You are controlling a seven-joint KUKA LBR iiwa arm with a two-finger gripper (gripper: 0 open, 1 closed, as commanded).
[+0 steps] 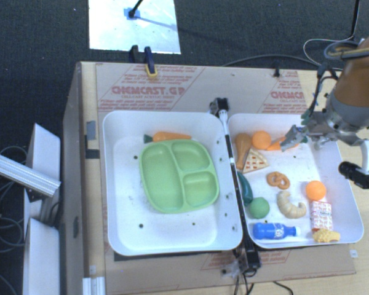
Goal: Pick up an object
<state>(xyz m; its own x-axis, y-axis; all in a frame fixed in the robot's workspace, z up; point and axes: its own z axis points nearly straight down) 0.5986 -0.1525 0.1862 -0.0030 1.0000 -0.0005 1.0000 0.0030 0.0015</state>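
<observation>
At twelve o'clock in the right bin (357,217), your gripper (293,137) hovers beside the orange ball (261,140); finger state you cannot tell. Expect it light, hard, smooth, prone to rolling: pinch across its widest middle.

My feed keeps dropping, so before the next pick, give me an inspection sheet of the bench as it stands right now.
Surface: two white bins side by side, left bin and right bin, on a board printed CHEMCAST.
Job's things: in the right bin, waffle slice, pretzel, orange ball, blue bottle, green ball, croissant.
Clutter: green divided tray in the left bin, a carrot behind it.
Hand: the hand is low over the right bin's far side, beside another orange ball.
Cables: black cables along the bench's far edge.
Surroundings: dark carpet, pale sheet on the floor.
</observation>
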